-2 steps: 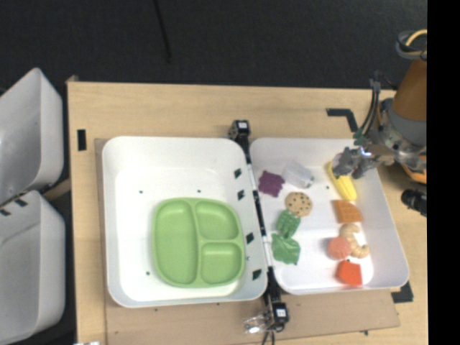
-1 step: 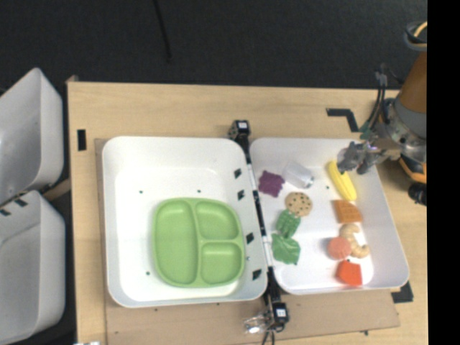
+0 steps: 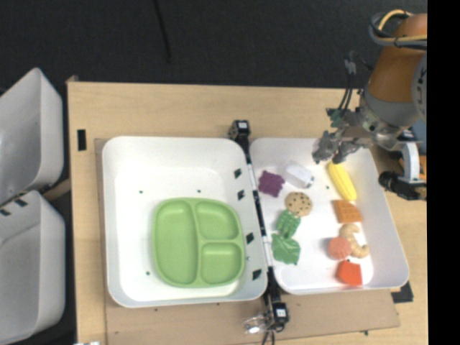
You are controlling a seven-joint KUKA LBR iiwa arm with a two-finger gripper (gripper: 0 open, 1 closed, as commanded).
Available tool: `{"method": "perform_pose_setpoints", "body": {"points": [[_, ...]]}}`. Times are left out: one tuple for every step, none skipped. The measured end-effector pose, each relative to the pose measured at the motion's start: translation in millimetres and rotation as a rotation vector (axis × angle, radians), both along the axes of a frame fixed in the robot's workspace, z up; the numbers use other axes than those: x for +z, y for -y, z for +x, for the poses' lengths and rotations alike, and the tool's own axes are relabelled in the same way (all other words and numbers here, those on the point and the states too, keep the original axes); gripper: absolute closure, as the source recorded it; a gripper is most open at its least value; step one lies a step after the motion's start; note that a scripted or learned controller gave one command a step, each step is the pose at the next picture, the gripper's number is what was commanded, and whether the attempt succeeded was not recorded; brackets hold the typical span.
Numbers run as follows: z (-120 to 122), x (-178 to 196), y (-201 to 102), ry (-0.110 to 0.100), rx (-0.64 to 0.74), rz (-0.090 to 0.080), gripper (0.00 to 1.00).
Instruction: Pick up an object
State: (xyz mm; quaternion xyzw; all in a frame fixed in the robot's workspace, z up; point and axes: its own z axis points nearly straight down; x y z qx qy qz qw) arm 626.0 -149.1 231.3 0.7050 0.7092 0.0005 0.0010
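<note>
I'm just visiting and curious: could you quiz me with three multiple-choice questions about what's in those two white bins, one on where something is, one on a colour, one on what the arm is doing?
1. Where does the green divided plate lie?
A. left bin
B. right bin
C. on the bench outside the bins

2. What colour is the corn cob?
A. purple
B. yellow
C. blue

3. Where is the gripper?
A. over the right bin's far edge, near the corn cob
B. resting on the green plate
C. over the left bin

Answers: 1 A, the plate sits in the left bin. 2 B, the cob is yellow. 3 A, it hangs at the right bin's far side.
</note>
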Motion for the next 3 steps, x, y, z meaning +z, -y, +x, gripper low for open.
{"method": "perform_pose_setpoints", "body": {"points": [[31.9, 16.1, -39.2, 0.003, 0.0, 0.001, 1.0], [63.2, 17.3, -71.2, 0.002, -0.001, 0.0, 1.0], [59.0, 1.9, -65.2, -0.002, -0.006, -0.002, 1.0]]}}
